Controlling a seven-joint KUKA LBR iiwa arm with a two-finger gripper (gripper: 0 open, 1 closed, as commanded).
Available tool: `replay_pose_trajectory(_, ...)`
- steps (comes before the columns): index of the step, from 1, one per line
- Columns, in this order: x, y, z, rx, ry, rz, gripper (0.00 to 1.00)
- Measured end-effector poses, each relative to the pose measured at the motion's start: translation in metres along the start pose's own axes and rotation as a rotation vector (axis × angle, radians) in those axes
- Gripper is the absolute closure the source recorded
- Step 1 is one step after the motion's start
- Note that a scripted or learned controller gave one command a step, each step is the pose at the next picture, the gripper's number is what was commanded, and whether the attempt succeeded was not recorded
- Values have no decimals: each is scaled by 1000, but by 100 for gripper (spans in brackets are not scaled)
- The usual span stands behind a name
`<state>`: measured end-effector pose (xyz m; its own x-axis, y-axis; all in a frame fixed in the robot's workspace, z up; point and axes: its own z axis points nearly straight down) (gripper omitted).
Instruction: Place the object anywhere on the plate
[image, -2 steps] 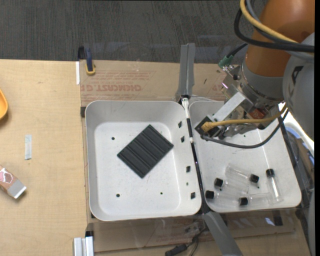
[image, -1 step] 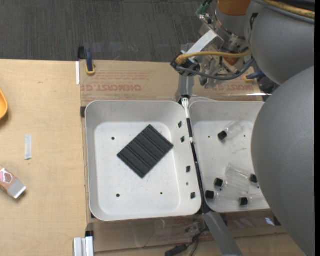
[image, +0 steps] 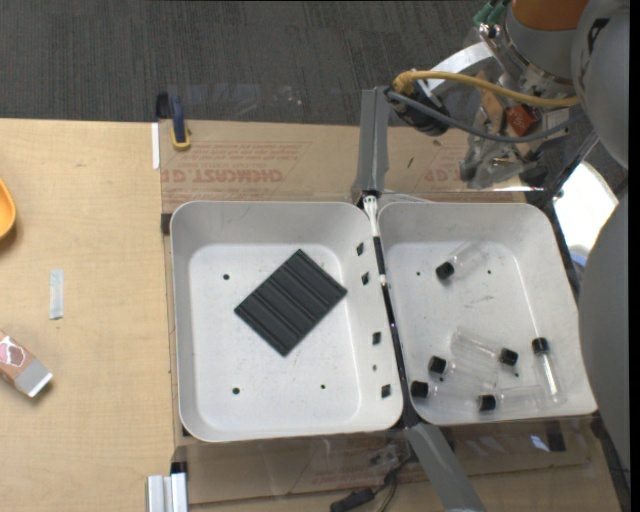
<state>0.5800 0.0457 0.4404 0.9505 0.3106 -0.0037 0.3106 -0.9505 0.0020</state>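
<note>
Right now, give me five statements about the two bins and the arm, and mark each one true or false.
1. The dark ribbed plate lies in the left bin. True.
2. The clear vials with black caps are spread in the right bin. True.
3. A vial rests on the dark ribbed plate. False: nothing lies on it; the vials are all in the right bin.
4. The gripper is down inside the left bin. False: it is above the far edge of the right bin.
5. The dark ribbed plate sits square to the bin walls. False: it is turned so its corners point at the walls.
</note>
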Motion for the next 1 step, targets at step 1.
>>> replay_pose_trajectory(1,61,16,1,1,-3,-300,100)
